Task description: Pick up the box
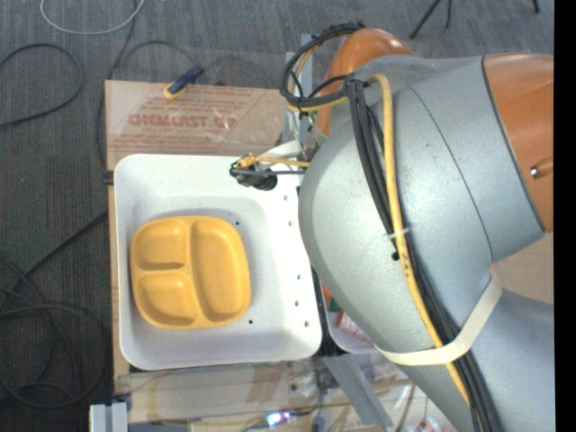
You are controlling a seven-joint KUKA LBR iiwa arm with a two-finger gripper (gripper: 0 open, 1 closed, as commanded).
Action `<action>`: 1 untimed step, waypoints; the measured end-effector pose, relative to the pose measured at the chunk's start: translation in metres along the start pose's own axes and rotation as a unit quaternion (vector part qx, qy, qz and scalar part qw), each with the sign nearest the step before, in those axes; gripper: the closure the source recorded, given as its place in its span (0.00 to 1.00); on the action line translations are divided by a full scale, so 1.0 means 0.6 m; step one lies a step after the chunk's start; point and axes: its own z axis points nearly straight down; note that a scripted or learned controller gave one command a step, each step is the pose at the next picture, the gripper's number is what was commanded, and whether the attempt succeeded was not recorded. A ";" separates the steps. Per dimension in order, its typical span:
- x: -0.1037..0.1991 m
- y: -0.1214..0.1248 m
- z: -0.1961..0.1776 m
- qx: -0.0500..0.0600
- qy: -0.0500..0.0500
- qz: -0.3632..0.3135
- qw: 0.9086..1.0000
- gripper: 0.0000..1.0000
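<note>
Looking down in the camera view, the grey arm (423, 214) takes up most of the right side. Its orange band (526, 142) sits at the right edge, and a bundle of black and yellow cables runs along its casing. The arm reaches leftward over the right bin (349, 336). Of that bin a narrow strip shows at the near side beneath the arm, holding something reddish that is too covered to name.

The end effector (290, 154) is at the far right corner of the left bin (180, 174), just over its rim, and the arm masks most of it. Whether it is apart or together cannot be told. Where the box lies cannot be told either, since the arm covers nearly all of the right bin.

The left bin is shallow and white with rounded corners. A yellow divided dish (191, 271) with three compartments lies flat on its floor, left of centre and toward the near side, apart from every wall. A few small dark dots mark the bin's floor toward its right side.

Beyond the far rim of the left bin, a brown cardboard sheet (180, 120) with red lettering lies flat and touches that rim. A small blue-and-yellow object (183, 81) rests at the sheet's far edge. Grey carpet (225, 16) surrounds the bench on the left and far sides.
</note>
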 end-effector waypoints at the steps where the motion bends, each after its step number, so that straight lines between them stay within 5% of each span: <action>1: 0.004 0.000 0.004 -0.003 0.003 -0.011 1.000 1.00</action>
